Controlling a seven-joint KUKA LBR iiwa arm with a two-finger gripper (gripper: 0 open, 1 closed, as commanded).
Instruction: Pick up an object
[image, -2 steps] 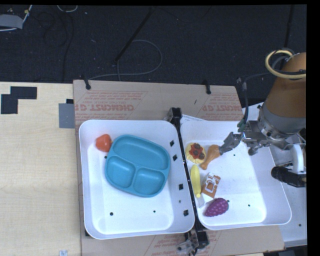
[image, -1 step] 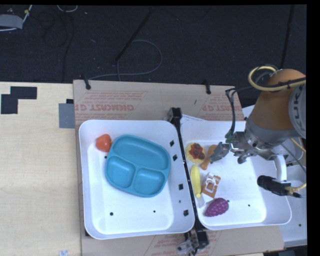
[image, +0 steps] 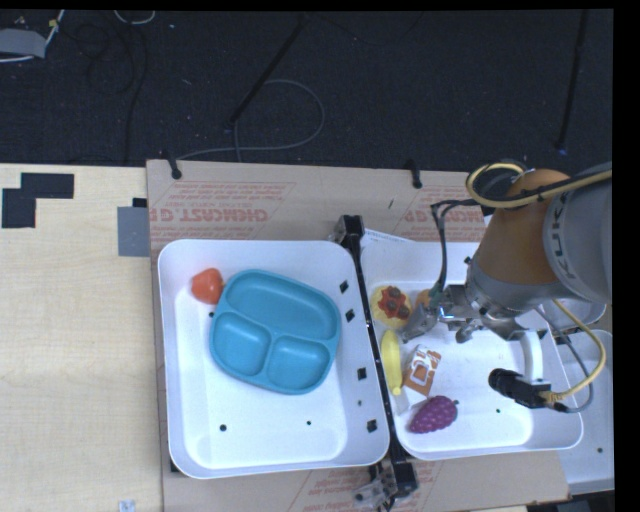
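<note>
The toy fruits (image: 407, 366) lie beside the right bin's (image: 560, 435) near-divider wall, and my gripper (image: 432, 318) hangs over them, finger state I cannot tell, approach step, needing a descent onto one piece.

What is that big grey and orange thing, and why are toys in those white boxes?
It is a robot arm reaching in from the right, filmed by one camera looking down from above. Its end effector, the part that grabs, hangs over the right bin. I cannot tell whether it holds anything. In that bin lie a purple grape bunch, a yellow banana and a small orange-and-white box. The left bin has a blue divided plate and an orange-red ball. The arm is meant to pick one thing up.
</note>
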